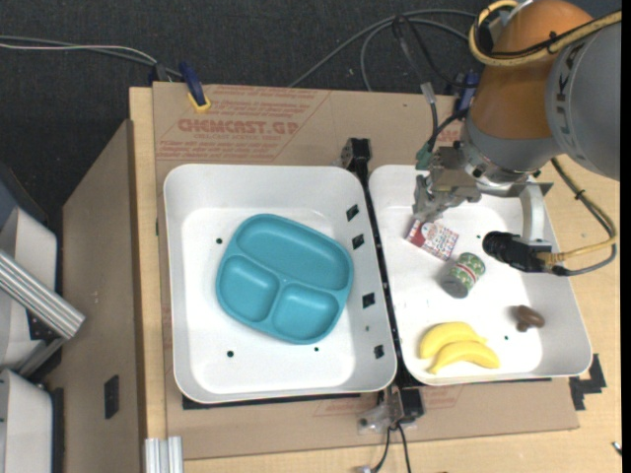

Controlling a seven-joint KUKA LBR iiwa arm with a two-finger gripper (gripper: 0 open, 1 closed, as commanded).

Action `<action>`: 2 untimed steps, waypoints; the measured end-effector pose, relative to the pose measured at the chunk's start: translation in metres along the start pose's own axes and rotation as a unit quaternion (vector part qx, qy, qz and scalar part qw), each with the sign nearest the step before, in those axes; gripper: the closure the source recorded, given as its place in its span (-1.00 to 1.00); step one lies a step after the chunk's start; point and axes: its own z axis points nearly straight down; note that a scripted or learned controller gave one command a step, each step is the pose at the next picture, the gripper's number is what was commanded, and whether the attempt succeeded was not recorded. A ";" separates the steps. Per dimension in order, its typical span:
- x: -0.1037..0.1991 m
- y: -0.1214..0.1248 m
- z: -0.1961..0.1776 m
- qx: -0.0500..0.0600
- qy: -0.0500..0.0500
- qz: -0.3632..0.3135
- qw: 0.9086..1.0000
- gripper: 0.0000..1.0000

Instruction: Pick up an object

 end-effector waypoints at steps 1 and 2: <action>0.040 0.018 0.006 0.000 0.000 0.000 1.000 1.00; 0.094 0.046 0.014 -0.001 0.000 -0.001 1.000 1.00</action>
